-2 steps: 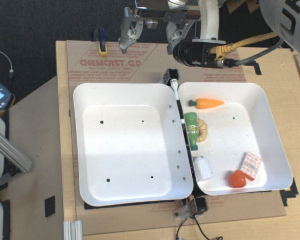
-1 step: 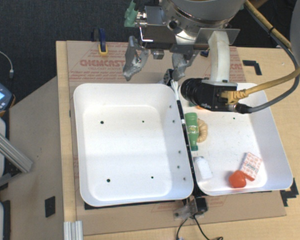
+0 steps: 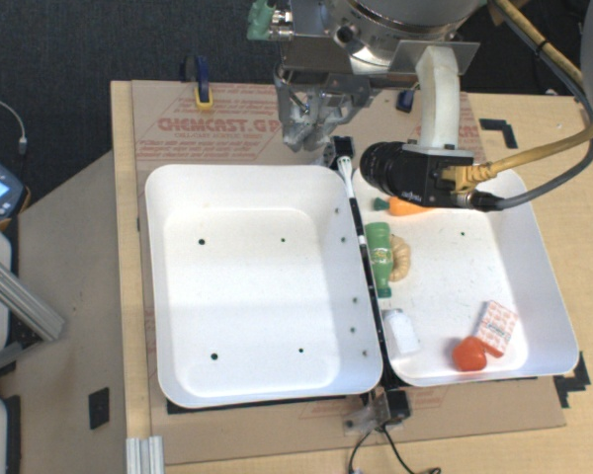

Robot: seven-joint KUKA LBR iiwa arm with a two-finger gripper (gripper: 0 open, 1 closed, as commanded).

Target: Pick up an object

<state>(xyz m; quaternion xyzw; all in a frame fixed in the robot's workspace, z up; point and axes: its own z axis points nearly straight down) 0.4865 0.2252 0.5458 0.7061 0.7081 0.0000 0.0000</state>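
Note:
My gripper (image 3: pixel 311 126) hangs above the brown board just behind the back edge of the left bin (image 3: pixel 158 265), near the divide between the two bins. Nothing shows between its jaws. The right bin (image 3: pixel 549 284) holds the objects: a green bottle (image 3: pixel 378 255) along its left wall, a tan piece (image 3: pixel 403 258) touching the bottle, an orange item (image 3: pixel 407 206) partly under the arm's black cylinder, a small white object (image 3: pixel 402 332), a red ball (image 3: pixel 469 355) and a pink-and-white packet (image 3: pixel 498 326).
A thin black-and-white stick (image 3: pixel 344 166) lies along the rim between the bins. The arm's black cylinder (image 3: pixel 405 174) and yellow hose (image 3: pixel 534 156) overhang the right bin's back edge. A blue clamp (image 3: pixel 204 79) sits on the board's back left.

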